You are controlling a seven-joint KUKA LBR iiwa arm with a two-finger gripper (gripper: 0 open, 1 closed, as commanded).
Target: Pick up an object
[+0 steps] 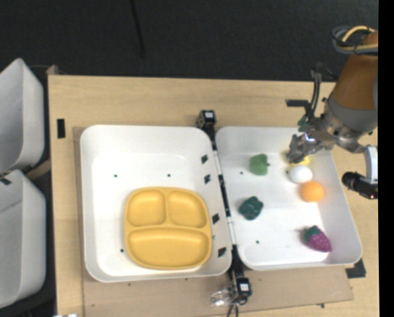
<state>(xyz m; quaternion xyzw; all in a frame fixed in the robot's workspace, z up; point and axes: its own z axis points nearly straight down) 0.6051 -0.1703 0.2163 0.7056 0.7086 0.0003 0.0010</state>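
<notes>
Gripper (300,152) over yellow obj (305,159); axis unclear, mostly hidden.

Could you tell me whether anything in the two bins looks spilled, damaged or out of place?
Nothing stands out. The yellow tray lies flat in the left bin; the toy foods sit loose in the right bin, with the gripper above a yellow piece.

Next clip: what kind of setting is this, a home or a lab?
Most likely a robot lab: two white bins on a bench, a grey arm reaching in, and toy food such as an orange ball for grasping trials.
</notes>
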